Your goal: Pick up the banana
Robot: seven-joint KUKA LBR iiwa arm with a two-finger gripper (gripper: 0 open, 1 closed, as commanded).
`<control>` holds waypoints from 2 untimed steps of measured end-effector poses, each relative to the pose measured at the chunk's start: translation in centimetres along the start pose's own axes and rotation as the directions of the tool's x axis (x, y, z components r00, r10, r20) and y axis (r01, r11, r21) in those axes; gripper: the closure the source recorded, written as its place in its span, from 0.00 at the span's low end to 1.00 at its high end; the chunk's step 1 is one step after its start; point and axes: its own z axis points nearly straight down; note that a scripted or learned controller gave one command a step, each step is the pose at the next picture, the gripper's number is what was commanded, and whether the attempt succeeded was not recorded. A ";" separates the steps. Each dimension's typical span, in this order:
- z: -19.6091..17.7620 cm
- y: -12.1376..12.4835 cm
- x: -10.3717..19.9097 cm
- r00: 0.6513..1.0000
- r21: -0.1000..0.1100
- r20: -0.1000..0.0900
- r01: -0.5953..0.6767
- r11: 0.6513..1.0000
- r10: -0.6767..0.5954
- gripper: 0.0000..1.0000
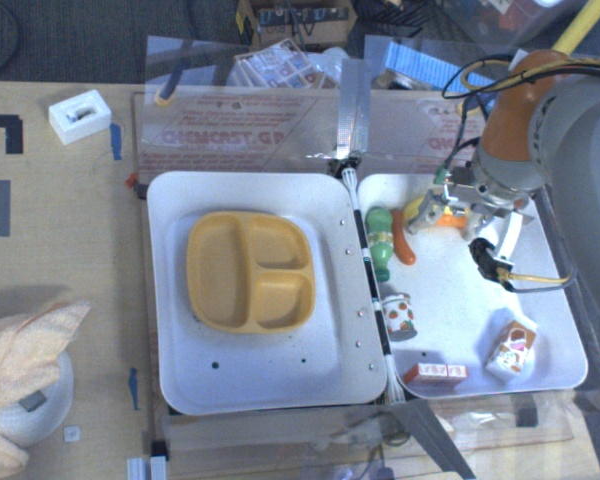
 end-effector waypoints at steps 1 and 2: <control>0.0 -0.1 -0.4 0.936 0.010 0.009 0.351 0.936 -0.351 0.00; 0.1 -0.1 -1.7 0.852 0.018 -0.007 0.523 0.852 -0.523 0.00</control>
